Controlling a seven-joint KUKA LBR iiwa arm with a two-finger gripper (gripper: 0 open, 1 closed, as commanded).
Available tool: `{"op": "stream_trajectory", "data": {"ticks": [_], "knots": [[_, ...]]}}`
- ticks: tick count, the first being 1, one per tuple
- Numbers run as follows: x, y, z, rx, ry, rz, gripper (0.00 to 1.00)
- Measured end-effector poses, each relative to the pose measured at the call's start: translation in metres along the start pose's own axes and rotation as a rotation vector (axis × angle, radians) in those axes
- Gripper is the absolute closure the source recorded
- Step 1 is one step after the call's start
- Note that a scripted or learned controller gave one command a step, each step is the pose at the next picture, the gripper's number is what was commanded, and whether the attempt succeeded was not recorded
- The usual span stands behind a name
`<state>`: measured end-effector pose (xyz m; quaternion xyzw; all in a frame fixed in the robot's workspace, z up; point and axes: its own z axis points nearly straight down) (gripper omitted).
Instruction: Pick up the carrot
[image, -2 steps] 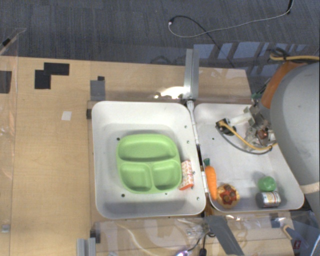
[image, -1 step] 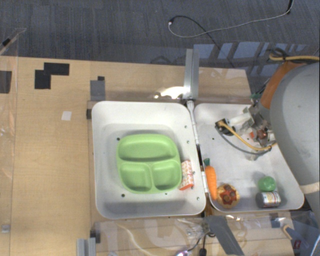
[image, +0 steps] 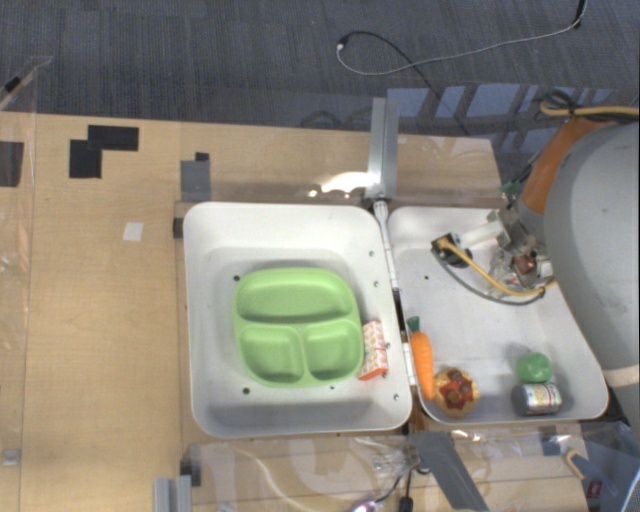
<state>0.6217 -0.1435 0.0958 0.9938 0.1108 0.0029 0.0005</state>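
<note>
The orange carrot (image: 423, 364) with a green top lies lengthwise against the left wall of the right bin (image: 470, 320), near its front corner. My gripper (image: 521, 260) hangs over the back right of that bin, well behind and to the right of the carrot, with yellow and black cables looping out to its left. The big grey arm body with its orange band (image: 545, 165) fills the right side and hides part of the bin's right edge.
A round red and brown toy food (image: 455, 390) sits just right of the carrot's tip. A green ball (image: 534, 366) and a metal can (image: 537, 399) lie at the front right. The left bin (image: 215, 400) holds a green divided plate (image: 298, 325) and a red-and-white packet (image: 373, 350).
</note>
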Motion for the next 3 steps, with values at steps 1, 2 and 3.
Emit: {"op": "stream_trajectory", "data": {"ticks": [1,2,3], "knots": [[-0.033,-0.054,0.006,-0.001,0.005,-0.029,1.00],[0.047,-0.044,0.009,-0.001,0.004,-0.022,1.00],[0.031,-0.055,-0.178,0.002,-0.006,0.013,1.00]]}}
